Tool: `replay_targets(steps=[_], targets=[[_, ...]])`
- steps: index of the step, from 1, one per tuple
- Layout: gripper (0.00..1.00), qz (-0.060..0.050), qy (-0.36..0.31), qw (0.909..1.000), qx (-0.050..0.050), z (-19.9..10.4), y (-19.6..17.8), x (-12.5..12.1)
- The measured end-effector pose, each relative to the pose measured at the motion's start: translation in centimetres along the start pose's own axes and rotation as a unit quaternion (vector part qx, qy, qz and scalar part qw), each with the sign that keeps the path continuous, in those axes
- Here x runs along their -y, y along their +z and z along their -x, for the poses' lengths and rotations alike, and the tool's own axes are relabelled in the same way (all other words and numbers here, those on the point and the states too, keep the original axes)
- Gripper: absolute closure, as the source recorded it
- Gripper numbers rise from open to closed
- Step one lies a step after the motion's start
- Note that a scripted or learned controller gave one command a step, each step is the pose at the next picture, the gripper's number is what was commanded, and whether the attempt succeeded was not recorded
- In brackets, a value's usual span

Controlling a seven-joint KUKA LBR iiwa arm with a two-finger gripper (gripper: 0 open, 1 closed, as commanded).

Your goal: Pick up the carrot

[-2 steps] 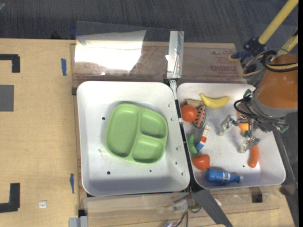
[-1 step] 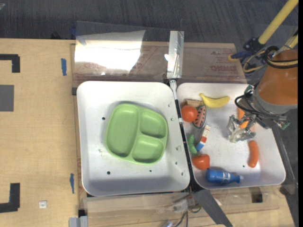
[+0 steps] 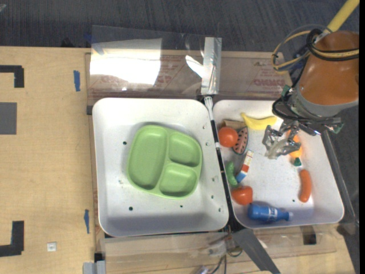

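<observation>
Orange carrot [image 3: 294, 147] lay right under the jaws [image 3: 279, 144] in the right bin [image 3: 331, 207], touching or nearly so; whether they were spread or pressed together I could not tell. Just beyond them sat a yellow banana [image 3: 258, 120]. Left of them crowded a tomato [image 3: 227, 136] and watermelon slice [image 3: 242, 140] against the bin's inner wall. Nearer the camera lay a sausage [image 3: 305, 185] and blue bottle [image 3: 268, 212], with bare white floor between.
</observation>
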State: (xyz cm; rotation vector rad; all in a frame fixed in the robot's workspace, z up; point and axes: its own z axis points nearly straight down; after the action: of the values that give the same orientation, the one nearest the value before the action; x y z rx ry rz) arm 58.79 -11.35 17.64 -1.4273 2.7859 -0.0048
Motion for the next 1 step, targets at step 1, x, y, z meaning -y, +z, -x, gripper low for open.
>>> replay_targets(steps=[1], targets=[[1.0, 0.0, -0.098, 0.9952, 0.0, 1.23, -4.58, 4.85]])
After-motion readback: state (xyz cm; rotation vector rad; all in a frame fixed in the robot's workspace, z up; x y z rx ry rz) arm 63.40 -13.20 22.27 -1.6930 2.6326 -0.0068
